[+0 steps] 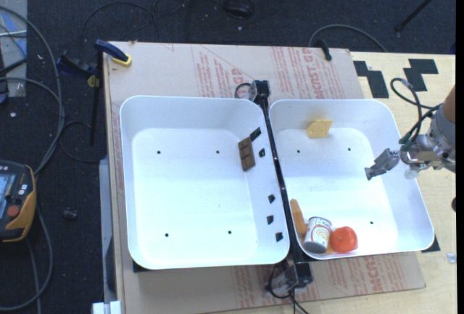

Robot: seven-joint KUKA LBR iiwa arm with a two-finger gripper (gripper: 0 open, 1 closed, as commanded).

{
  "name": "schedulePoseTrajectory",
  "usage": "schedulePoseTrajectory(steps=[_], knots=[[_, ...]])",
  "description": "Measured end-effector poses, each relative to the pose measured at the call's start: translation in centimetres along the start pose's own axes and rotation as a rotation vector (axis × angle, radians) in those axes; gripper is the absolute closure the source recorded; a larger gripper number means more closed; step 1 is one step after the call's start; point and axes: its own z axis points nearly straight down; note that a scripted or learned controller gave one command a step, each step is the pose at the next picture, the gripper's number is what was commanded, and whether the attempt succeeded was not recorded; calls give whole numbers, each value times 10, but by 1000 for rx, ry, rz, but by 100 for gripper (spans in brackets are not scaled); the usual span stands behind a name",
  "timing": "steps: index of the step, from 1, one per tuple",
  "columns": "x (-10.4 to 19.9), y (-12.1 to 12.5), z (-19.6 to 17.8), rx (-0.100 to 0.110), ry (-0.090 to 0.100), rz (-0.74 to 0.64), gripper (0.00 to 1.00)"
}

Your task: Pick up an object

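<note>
At the bottom of the frame, in the lower left corner of the right bin point(406, 182), three things are crowding together: a small can point(317, 233) lying on its side, a red-orange ball point(344, 238) touching it on the right, and a slim orange stick point(297, 214) leaning along the bin wall just to the can's upper left. Any of these could be serving as the object to pick up, though they are sitting tight against each other and against the corner — awkward for a clean grasp. Higher in the frame, the gripper point(381, 164) is hanging over the right side of the same bin, reaching in from the right edge, with nothing between its fingers; whether they are spread or closed I cannot tell at this size. Across the divider, a brown block point(247, 154) is lying alone near the right wall of the left bin point(145, 160). Farther up, a yellow wedge point(319, 128) is resting near the top rim of the right bin, well apart from everything else. Judging from this layout, the wedge looks the surer target: it is standing free, so the arm would do well to centre above it, line its fingers across the narrower side, and descend straight — the cluster below risks pushing one item into another.
</note>
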Motion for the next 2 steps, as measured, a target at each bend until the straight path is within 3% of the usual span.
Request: schedulePoseTrajectory(steps=[1,2], knots=[[-6,-7,5,0,0,61,0],[-10,38,18,1,0,-1,0]])
